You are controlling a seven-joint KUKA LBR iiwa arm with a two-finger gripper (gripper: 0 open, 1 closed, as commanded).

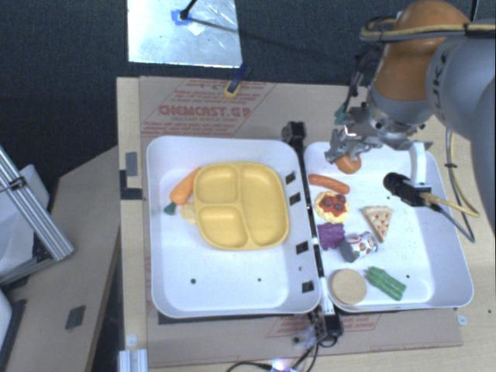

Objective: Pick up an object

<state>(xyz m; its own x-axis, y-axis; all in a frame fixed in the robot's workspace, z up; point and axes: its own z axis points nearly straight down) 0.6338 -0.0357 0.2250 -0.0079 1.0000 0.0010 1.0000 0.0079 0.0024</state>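
Note:
My gripper (347,155) hangs over the back left corner of the right bin (442,242). It is shut on a small orange food piece (350,164) that shows between and just below its fingertips. In front of it in that bin lie a red sausage (328,183), a round pizza piece (333,205), a pizza slice (379,222), a purple lump (331,236), a small can (360,245), a green vegetable (385,282) and a tan round disc (348,286).
The left bin (167,277) holds a yellow divided plate (236,205) with a carrot (184,186) at its left edge. A black divider (307,208) runs between the bins. A shiny metal sheet (184,22) lies behind the bench.

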